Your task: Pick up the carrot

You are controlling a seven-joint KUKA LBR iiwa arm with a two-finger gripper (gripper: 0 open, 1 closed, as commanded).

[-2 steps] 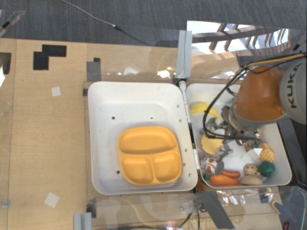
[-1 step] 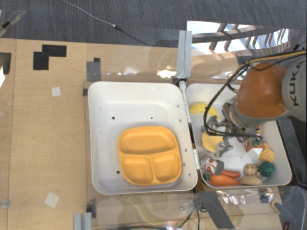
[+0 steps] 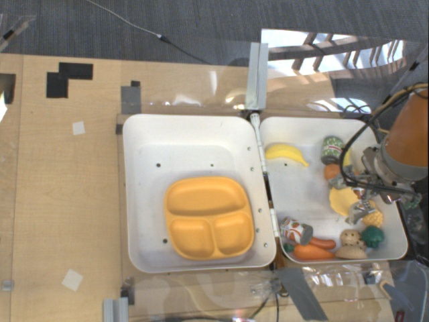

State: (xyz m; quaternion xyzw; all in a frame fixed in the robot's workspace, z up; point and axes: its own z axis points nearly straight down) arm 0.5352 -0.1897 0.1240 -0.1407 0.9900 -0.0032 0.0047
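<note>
"Carrot (image 3: 314,251) first! It is lying low in the right bin (image 3: 305,180), by the front wall, at about six o'clock."

"Which way is it pointing?"

"Its long side is running from nine o'clock to three o'clock, just under a little can (image 3: 295,232)."

"Where is the claw (image 3: 362,210)?"

"It is hanging over a yellow toy (image 3: 343,200). From the claw, the carrot is sitting toward seven o'clock, near but apart."

"Is the claw holding anything?"

"I cannot tell how wide it is opening. I am seeing nothing in it."
</note>
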